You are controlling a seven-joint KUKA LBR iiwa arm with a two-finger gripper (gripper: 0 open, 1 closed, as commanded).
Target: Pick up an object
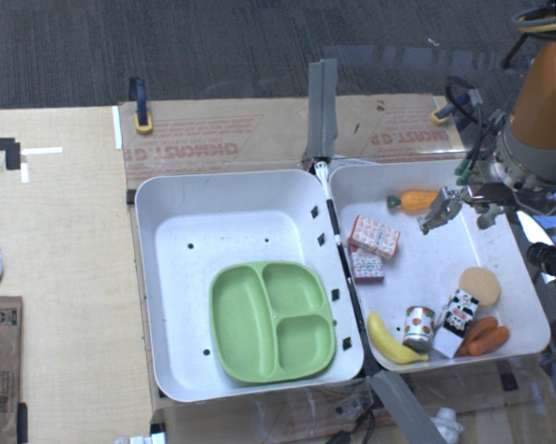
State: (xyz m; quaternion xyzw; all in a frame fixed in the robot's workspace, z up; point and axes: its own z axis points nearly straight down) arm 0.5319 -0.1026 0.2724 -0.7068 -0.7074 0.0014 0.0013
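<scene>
Camera view puts the tool (pixel 460 205) over the right bin (pixel 505 249), its fingers spread apart with nothing between them. Just left lies a small orange carrot (pixel 418 199). Farther off sit a patterned box (pixel 374 236), banana (pixel 391 342) and can (pixel 418 327). A green divided plate (pixel 271 320) fills the left bin (pixel 168 270).

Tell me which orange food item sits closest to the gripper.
The carrot at the right bin's far wall, just left of the gripper; the sausages lie in the near corner.
</scene>
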